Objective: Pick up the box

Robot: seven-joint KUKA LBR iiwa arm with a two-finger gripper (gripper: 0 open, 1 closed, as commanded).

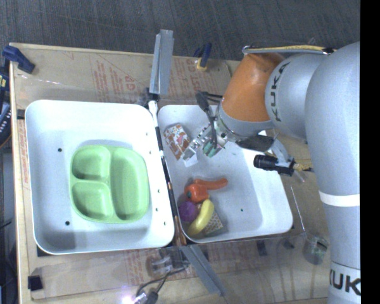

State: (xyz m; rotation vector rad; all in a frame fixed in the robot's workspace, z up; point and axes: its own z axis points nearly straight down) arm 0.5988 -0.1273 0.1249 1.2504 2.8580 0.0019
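Hand (207, 142) hovering just right of small printed cardboard box (177, 141) in right white bin (266, 201); hand's state: cannot tell. Centring over box before closing seems wise.

I am looking through a single fixed camera mounted above the bench (114, 68), and it is tilting down at a slant rather than pointing straight down. It is sitting far enough back that both white bins are fitting in frame side by side, the left bin (44, 125) and the right bin (266, 214), with dark floor showing along the top. The arm (316, 106) is reaching in from the right, looming large and near the lens.
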